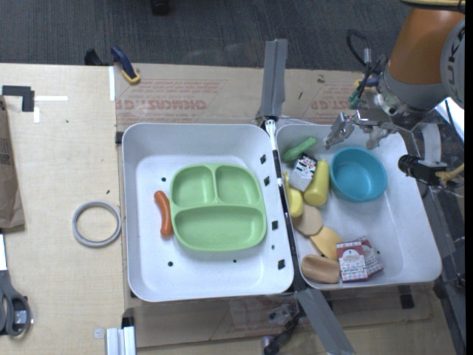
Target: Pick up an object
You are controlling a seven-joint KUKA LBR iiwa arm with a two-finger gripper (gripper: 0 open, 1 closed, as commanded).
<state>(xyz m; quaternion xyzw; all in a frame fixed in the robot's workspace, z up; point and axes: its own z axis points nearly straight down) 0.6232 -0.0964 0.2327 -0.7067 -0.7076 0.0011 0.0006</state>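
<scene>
Nearest you, a red-and-white carton (pixel 359 260) carries print too small to read, and mirrored red lettering marks the cardboard (pixel 188 98) on the table. Tan food pieces (pixel 319 254) and a yellow bottle (pixel 317 183) crowd the right bin (pixel 414 220). The blue bowl (pixel 358 174) sits just below your end effector (pixel 358 130), whose fingers are spread wide, holding nothing.

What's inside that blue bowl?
The blue bowl in the right bin looks empty: only its blue inside shows. Its near wall hides a little.

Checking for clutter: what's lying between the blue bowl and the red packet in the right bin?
In the camera view, only bare white bin floor separates the blue bowl from the red packet.
</scene>
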